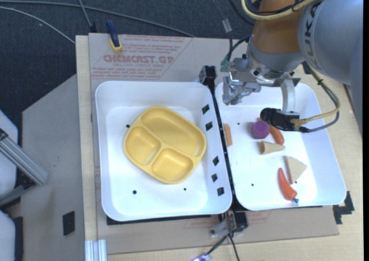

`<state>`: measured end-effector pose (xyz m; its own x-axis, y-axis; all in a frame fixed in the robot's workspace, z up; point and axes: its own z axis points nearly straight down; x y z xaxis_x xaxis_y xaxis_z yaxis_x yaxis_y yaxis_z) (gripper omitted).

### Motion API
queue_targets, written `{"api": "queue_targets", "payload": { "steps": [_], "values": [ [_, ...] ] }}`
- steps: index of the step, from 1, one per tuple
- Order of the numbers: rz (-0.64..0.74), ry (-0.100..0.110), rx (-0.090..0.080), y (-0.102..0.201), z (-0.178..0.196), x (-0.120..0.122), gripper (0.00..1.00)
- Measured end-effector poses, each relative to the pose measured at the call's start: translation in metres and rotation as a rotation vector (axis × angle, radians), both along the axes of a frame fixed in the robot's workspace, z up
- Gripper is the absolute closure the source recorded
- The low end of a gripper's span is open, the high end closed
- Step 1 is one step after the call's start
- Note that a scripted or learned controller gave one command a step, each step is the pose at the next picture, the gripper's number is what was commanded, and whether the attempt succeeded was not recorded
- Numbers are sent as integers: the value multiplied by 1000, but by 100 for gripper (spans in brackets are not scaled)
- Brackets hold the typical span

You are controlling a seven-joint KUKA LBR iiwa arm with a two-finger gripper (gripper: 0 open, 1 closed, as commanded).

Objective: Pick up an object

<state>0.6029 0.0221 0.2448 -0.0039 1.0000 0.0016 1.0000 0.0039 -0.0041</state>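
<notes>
yellow tray in left bin; toy food in right bin.

- You see two white bins: the left bin and the right bin, with small black marks along the rim where they meet.
- In the left bin, your compartment plate is plain yellow.
- In the right bin, you have a purple ball-like piece, an orange-red carrot with a blue-green tip at the near end, two tan wedges, and a slim orange-brown stick by the left wall.
- Your arm is grey with an orange band.
- The board under the bins is pale tan with red lettering; a blue-and-yellow clamp sits on its far edge.
</notes>
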Motion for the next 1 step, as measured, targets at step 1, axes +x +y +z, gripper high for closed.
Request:
{"api": "queue_targets", "payload": {
  "steps": [1],
  "values": [
    [1, 0, 0, 54, -13, -1, 100]
  ]
}}
